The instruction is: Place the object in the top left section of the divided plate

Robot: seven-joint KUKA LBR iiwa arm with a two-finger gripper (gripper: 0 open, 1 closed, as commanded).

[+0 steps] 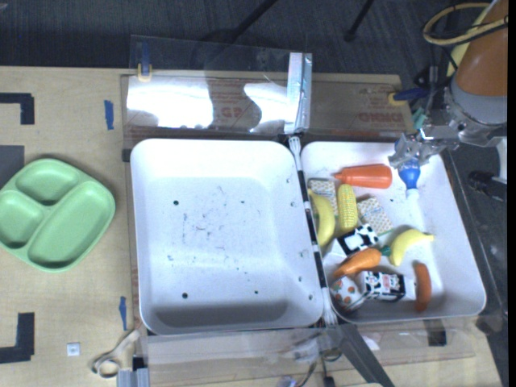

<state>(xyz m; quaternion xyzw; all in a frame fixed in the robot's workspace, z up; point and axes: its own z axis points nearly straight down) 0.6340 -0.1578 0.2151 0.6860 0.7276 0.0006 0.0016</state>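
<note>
The gripper (412,176) hangs over the right bin's (459,240) upper right part, just right of the orange carrot (364,176). Finger spread cannot be determined. The toy food lies beside and below it. The green divided plate (53,214) sits far left on the bench.

No lettering is legible; faint reddish print on the board (355,103) behind the bins is too blurred.
</note>
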